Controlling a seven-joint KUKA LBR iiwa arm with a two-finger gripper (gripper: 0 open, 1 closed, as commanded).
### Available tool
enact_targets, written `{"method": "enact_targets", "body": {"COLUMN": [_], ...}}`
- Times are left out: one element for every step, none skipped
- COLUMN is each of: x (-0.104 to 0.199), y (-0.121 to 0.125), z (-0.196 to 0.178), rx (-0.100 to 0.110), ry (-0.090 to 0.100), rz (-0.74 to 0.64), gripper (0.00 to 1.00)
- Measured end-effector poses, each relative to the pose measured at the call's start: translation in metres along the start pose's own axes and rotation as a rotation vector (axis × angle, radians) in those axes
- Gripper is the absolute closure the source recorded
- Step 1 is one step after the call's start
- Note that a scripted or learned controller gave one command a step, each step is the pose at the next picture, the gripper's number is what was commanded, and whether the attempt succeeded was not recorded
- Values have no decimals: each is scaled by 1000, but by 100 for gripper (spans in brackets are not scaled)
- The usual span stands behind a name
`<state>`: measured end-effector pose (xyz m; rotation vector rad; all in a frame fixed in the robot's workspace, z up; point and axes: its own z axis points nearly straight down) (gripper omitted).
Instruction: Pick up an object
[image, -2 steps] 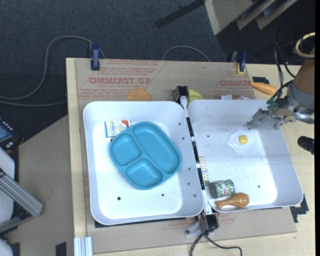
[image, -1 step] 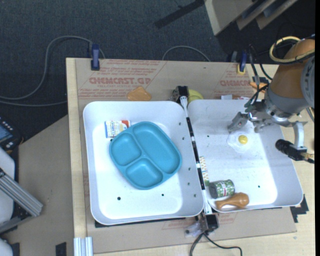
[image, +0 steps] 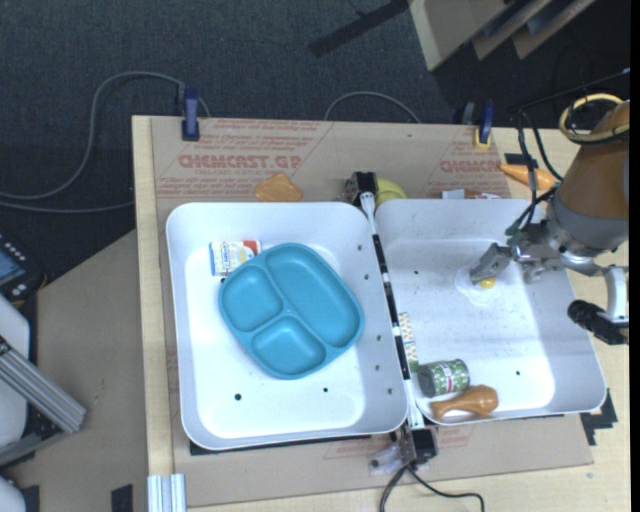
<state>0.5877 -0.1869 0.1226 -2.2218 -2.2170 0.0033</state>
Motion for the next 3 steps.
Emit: {"method": "enact_targets", "body": {"x": [30,-29,-37], "y": [50,81,24], "z": [39,8,2], "rx": [-9,-12,1], "ry": [-3,-6,1], "rz": [-6,0,-1], "gripper": [0,0,0]}}
